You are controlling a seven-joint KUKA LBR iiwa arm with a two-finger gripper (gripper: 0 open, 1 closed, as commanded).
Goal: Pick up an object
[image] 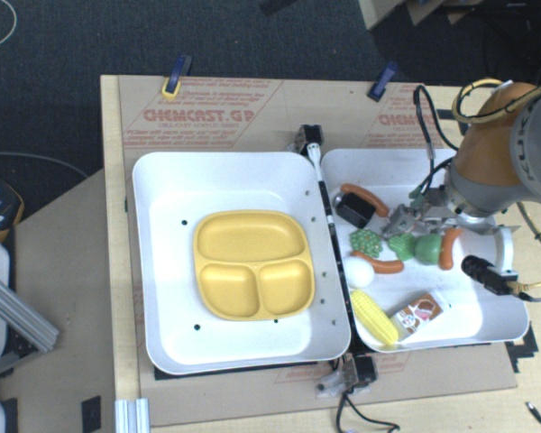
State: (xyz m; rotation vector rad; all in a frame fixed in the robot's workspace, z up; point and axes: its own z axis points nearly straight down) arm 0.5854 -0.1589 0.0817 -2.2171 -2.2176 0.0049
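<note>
End effector (pixel 413 226) hovers low in the right bin (pixel 500 327) — the green toy (pixel 415 246) lies directly beneath it, grip state impossible to tell.

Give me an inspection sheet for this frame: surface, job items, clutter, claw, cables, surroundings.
Surface: brown bench board with printed lettering, bearing a left bin and a right bin, both white, side by side.
Job's things: right bin holds a corn cob, white egg, black block, two sausages, green toys, a small printed packet.
Clutter: yellow divided tray in the left bin.
Claw: claw low over the green toys; finger state unclear, no held item visible.
Cables: black and yellow cables looping by the arm; wiring at the bench's front edge.
Surroundings: dark carpet; two clamps on the board's far edge.
</note>
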